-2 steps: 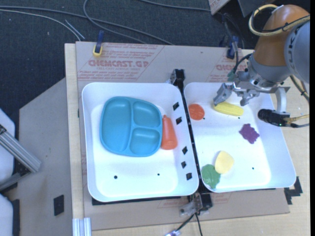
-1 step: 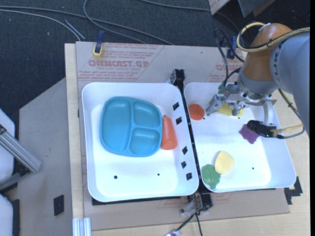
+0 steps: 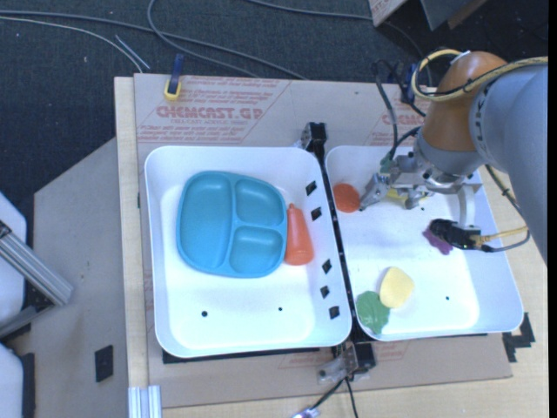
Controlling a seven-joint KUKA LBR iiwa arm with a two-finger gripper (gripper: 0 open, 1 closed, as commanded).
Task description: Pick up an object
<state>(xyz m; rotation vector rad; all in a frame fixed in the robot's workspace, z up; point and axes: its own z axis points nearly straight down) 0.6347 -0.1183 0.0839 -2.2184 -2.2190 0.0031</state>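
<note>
Gripper (image 3: pixel 396 190) low in right bin (image 3: pixel 487 320), near its far-left corner, just beside orange ball (image 3: pixel 347 198). Can't tell finger state; nothing visibly held. Pick not done, grasp + lift left.

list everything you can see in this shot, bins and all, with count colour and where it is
bins: 2, white, side by side on the bench
divided plate: 1, blue, left bin, upper middle
carrot-shaped toy: 1, orange, left bin, against the plate's right edge
round toy: 1, orange, right bin, upper left near the divider
purple object: 1, purple, right bin, right of centre
yellow toy: 1, yellow, right bin, lower middle
green toy: 1, green, right bin, lower left, touching the yellow toy
clamp: 1, yellow and blue, bench's far left edge
arm: 1, grey with orange band, from the right
gripper: 1, over the right bin's upper part
</note>
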